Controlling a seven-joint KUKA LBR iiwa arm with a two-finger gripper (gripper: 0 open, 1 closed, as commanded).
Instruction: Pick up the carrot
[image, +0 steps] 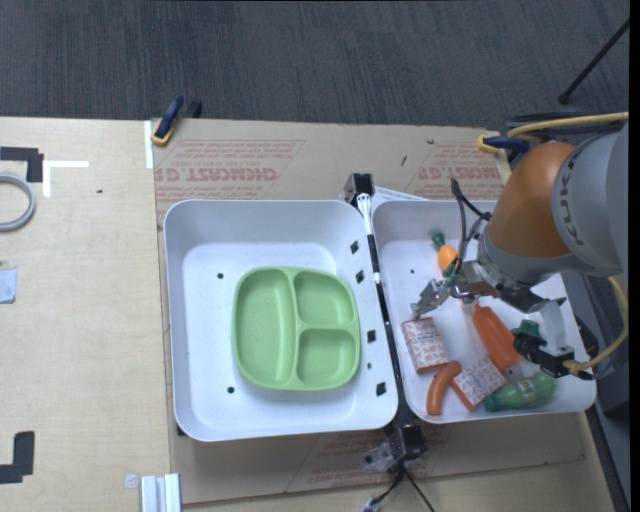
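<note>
At the left of centre, the left bin (190, 330) holds a green divided plate (297, 328), sitting flat with its compartments bare; it looks like the place where picked items would go. To its right, the right bin (400, 225) carries the clutter: a red-and-white packet (425, 345), a sausage (440, 388), a second packet (480, 380), a green item (522, 393) at the lower right, and an orange piece (495, 337) among them. The carrot (447, 256), small with a green top, lies near the upper middle of this bin. The gripper (436, 297) hangs just below the carrot, apparently not on it; whether it is spread or closed I cannot tell.
</note>
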